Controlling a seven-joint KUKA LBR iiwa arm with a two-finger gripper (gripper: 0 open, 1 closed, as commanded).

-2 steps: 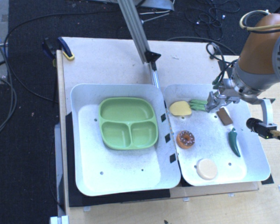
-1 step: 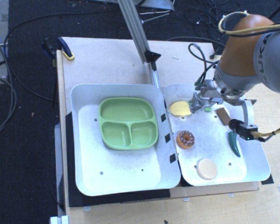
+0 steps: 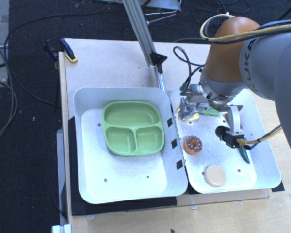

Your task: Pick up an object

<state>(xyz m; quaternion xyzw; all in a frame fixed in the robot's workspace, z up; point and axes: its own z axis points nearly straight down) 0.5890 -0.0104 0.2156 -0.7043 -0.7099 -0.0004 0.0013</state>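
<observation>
We see the pincer (image 3: 188, 111) low in the right bin (image 3: 262, 176) over a small yellow-green object (image 3: 200, 113), grip state unclear to us, so nothing looks lifted yet and the pick remains.

Two white bins sit side by side, the left bin (image 3: 87, 178) holding one green tray (image 3: 134, 128) and the right bin (image 3: 262, 174) holding one donut (image 3: 192, 144), one cream disc (image 3: 215, 175), and one green-handled tool (image 3: 244, 153).
</observation>
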